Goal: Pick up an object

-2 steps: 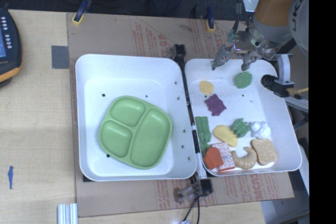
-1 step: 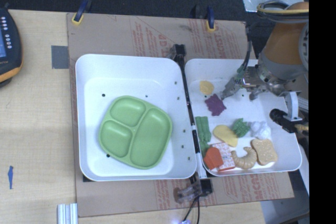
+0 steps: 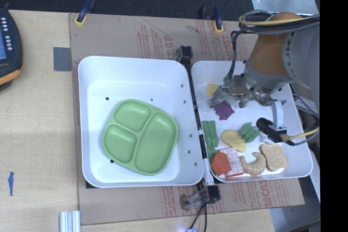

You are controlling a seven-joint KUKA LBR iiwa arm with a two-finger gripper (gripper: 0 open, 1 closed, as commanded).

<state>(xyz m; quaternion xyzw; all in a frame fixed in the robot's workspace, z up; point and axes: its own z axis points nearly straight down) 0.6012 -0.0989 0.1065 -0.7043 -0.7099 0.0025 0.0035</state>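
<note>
1. The two white bins sit side by side on a cardboard sheet (image 3: pixel 136 35), which clamps fix at its far edge, probably so that nothing slides when the arm pushes.
2. The left bin (image 3: pixel 89 117) holds one green divided plate (image 3: pixel 140 136), lying flat near the middle.
3. The right bin (image 3: pixel 304 168) holds the small toy foods, so I judge that the object to pick is there.
4. The arm (image 3: pixel 272 51) reaches in from the right, and its gripper (image 3: pixel 235 94) hangs low over the far part of the right bin.
5. Just beside and below the gripper lies a purple piece (image 3: pixel 223 110); a small yellow piece (image 3: pixel 212 88) lies at its left. I think the purple piece is the target, but I cannot be sure.
6. If the fingers are apart or together, I cannot tell; the wrist hides them, and nothing is seen between them.
7. Nearer the front lie a green strip (image 3: pixel 210 133), a yellow slice (image 3: pixel 234 140), a small green piece (image 3: pixel 249 132), a red piece (image 3: pixel 220 162), a croissant (image 3: pixel 254 164) and a bread slice (image 3: pixel 273 156), close together, which makes a clean grasp harder there.
</note>
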